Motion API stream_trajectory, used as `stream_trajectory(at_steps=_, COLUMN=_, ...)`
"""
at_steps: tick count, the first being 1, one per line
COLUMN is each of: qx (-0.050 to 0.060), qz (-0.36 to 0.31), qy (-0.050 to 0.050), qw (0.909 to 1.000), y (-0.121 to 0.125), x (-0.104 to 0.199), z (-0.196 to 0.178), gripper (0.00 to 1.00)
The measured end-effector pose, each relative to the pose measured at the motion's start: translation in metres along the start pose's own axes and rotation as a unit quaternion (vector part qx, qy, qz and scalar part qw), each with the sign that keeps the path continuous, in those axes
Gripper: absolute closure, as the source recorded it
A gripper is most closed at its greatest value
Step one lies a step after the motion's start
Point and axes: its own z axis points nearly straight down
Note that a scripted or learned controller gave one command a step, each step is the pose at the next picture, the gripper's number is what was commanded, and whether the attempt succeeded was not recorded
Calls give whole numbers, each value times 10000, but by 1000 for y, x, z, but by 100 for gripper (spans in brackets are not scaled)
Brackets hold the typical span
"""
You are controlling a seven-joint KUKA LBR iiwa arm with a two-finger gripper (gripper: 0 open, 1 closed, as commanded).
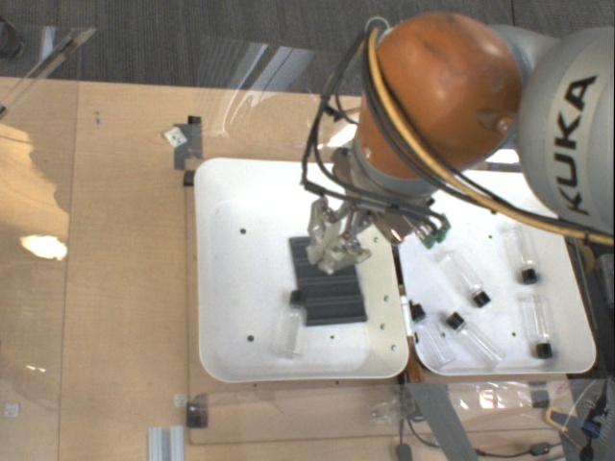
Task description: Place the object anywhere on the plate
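Two white bins are sitting side by side, and we are judging the job as not yet done. In the left bin (221, 257), near the middle of the frame, a dark ribbed plate (332, 301) is lying flat. The gripper (336, 250) is hanging over the plate's upper end, under the arm (442, 84), which is filling the upper right of the frame. We are looking at the claw from above, with cables crowding around it, so we cannot tell whether it is spread or pressed together, or whether it is pinching anything.

We are taking the clear vial (286, 335) as the likely object. It is lying on the left bin's white floor, just beside the plate's lower left corner and, as far as we can tell, off the ribbed surface. Several more capped vials (461, 277) are lying scattered in the right bin (490, 257), at the lower right of the frame.

Nothing is showing plainly on the bare part of the plate, so we are counting the placing as what is left. If the claw is carrying nothing, picking up the vial is left too.
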Motion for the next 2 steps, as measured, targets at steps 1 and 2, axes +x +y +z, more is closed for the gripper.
stream_trajectory(at_steps=1, qx=-16, qz=85, qy=37, qw=10000, y=-47, x=-41, z=134, gripper=100)
stream_trajectory(at_steps=2, qx=-11, qz=1352, qy=34, qw=9908, y=-50, x=-107, z=174, gripper=100)
